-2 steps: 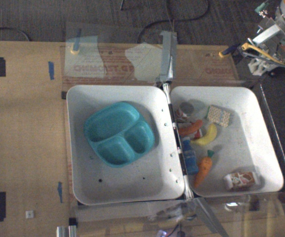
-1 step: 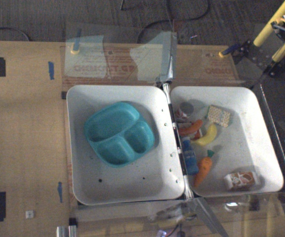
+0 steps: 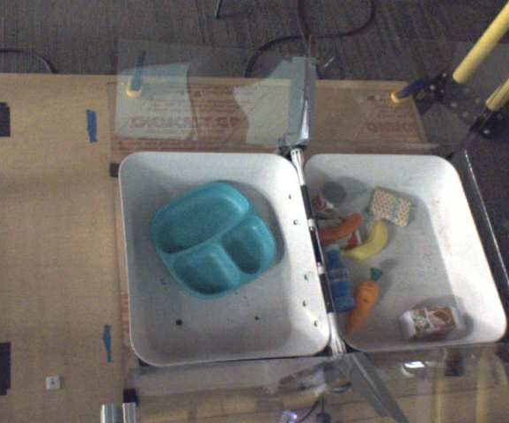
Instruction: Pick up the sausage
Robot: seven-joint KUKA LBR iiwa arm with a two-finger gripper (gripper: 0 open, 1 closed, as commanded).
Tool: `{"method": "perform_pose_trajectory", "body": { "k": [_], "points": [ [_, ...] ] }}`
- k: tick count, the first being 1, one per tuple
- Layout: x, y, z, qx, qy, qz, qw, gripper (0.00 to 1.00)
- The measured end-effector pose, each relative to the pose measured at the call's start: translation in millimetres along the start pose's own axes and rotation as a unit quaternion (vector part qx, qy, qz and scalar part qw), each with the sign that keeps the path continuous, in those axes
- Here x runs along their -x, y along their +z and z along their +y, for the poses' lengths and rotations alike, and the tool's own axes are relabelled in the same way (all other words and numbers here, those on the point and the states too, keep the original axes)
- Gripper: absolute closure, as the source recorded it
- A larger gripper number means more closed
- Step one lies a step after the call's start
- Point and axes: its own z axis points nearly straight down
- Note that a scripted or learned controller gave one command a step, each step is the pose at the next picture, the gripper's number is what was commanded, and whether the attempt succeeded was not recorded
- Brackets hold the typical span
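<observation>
- Jaws: whether they are wide or narrow cannot be told.
- Worktop [image 3: 43, 236]: brown, far left of the banana [image 3: 369, 241].
- Left bin [image 3: 140, 176]: well left of the banana, bearing a teal divided plate [image 3: 210, 236] that lies flat.
- Blue packet [image 3: 339, 282]: below and left of the banana, against the right bin's left wall.
- Sausage [image 3: 340, 228]: reddish, lying at a slant in the right bin [image 3: 453, 245], just left of the banana and slightly above it, seemingly touching it.
- Carrot [image 3: 363, 300]: orange with a green top, just below the banana, its tip pointing down-left.
- Patterned square piece [image 3: 390, 206]: just above and right of the banana.
- Small carton [image 3: 431, 321]: on its side, well below and right of the banana.
</observation>
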Motion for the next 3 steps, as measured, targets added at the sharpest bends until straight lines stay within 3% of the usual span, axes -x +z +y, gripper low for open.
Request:
{"method": "perform_pose_trajectory", "body": {
  "k": [1, 2, 3],
  "points": [
    [-33.1, 0.3, -26.4, -0.002, -0.006, -0.001, 1.0, 1.0],
    [-2.8, 0.8, -8.4, -0.001, 0.28, 0.0, 0.96, 1.0],
    [-7.2, -8.8, -9.8, -0.001, 0.276, -0.001, 0.9611, 1.0]
  ]
}}
